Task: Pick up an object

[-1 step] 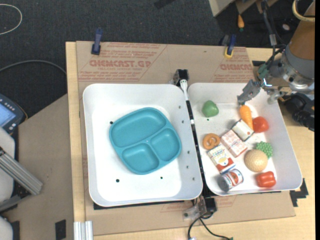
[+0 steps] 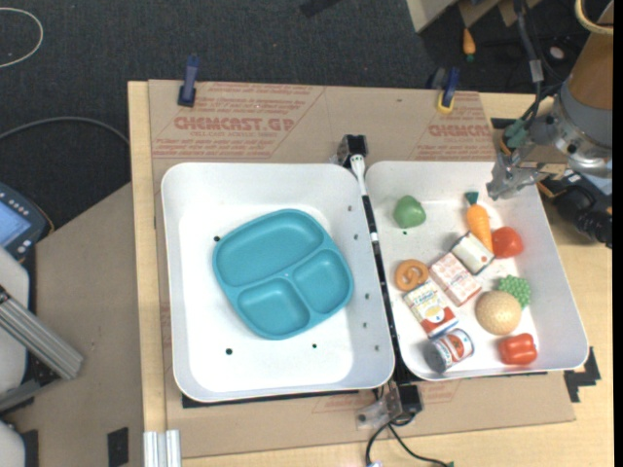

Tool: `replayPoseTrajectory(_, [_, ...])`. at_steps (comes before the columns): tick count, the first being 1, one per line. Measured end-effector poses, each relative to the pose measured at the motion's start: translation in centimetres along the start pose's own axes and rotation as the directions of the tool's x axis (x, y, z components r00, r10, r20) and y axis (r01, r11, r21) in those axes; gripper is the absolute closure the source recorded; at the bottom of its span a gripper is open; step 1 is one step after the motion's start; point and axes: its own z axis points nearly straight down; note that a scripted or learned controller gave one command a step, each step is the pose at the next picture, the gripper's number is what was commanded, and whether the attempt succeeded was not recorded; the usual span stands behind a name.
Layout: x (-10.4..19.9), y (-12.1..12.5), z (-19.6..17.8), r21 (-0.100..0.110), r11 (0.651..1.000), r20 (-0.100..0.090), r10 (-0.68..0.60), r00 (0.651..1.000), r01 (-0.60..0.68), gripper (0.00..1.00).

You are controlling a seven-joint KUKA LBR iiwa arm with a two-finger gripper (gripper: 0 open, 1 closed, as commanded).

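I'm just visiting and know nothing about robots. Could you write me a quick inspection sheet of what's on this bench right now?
Surface: cardboard-covered bench bearing a left white bin and a right white bin.
Job's things: right bin holds toy food: green pepper, carrot, tomato, pretzel, cartons, broccoli, can, red pepper.
Clutter: teal divided plate in left bin.
Grippers: gripper above right bin's far edge, holding nothing visible.
Cables: black cable at the near edge.
Surroundings: dark carpet.
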Motion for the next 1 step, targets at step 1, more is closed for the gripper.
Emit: replayPoseTrajectory(1, [7.76, -1.83, 0.18, 0.007, 1.000, -0.005, -0.007, 1.000, 0.007, 1.00])
